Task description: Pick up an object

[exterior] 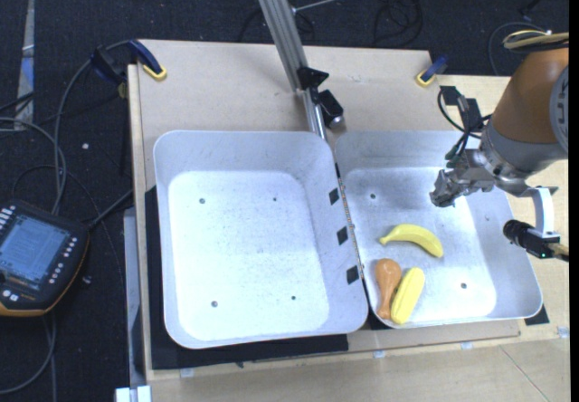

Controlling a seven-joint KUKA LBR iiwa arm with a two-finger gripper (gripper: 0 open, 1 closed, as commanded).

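Observation:
A yellow banana [412,239] lies in the right bin [380,183], near its middle. In front of it, by the bin's near left corner, a yellow corn cob [407,294] rests against an orange drumstick-shaped piece [387,282]. My gripper [443,191] hangs over the bin's back right part, up and to the right of the banana and apart from it. Nothing shows between its fingers. The arm with its orange band [534,97] comes in from the right.
The left bin [242,237] sits beside the right one, their rims meeting at the centre. A slanted metal pole [288,38] with a clamp stands behind the bins. A teach pendant [32,255] and cables lie left of the bench.

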